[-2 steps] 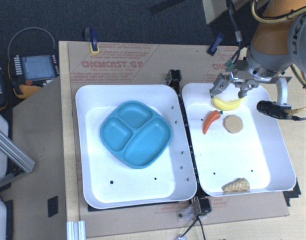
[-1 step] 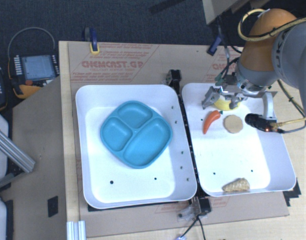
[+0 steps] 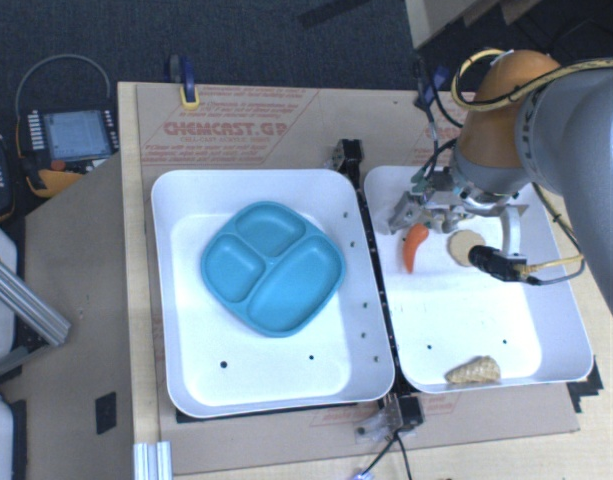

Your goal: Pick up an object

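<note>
My gripper (image 3: 422, 213) hangs low over the far left part of the right bin (image 3: 486, 328), under the orange band of the arm. A small orange carrot-shaped piece (image 3: 413, 248) lies right below it, with its top end at the gripper's tip; I cannot see whether they touch. A round tan disc (image 3: 463, 245) lies just right of the carrot, partly behind the arm's black fitting. A tan lumpy piece (image 3: 473, 371) rests near the bin's front edge.
The left bin (image 3: 186, 318) holds a blue divided plate (image 3: 273, 267) at its centre. A black clamp (image 3: 349, 154) sits at the far end of the divider between the bins. The arm's cable (image 3: 546, 264) loops over the right bin.
</note>
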Available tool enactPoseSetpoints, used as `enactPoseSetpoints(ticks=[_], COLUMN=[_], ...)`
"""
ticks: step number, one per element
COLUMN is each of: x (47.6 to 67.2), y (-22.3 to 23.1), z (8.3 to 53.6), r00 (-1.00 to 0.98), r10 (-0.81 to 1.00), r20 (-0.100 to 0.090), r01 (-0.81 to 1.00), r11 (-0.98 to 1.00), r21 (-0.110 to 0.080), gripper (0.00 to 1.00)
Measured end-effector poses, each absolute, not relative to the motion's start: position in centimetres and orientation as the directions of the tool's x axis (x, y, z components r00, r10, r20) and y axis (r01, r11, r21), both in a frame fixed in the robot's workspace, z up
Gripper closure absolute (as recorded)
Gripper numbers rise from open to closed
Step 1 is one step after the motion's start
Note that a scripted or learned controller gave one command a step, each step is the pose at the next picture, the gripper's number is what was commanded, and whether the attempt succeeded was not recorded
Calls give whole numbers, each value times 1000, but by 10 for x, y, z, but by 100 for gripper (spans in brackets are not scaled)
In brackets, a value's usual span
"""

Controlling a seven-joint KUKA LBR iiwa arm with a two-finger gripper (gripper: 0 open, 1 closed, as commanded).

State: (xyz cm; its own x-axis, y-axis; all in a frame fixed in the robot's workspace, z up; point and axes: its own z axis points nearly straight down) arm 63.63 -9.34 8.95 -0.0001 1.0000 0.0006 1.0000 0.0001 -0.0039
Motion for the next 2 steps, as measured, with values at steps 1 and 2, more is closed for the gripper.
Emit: enactPoseSetpoints(ticks=[1,2], x=[636,637], y=[-93,-93], z=[84,96], r00=[0,1], r10=[1000,1000], r20=[1,1], r01=[1000,1000], r11=[0,-1], r21=[-4,-1], gripper=[0,100])
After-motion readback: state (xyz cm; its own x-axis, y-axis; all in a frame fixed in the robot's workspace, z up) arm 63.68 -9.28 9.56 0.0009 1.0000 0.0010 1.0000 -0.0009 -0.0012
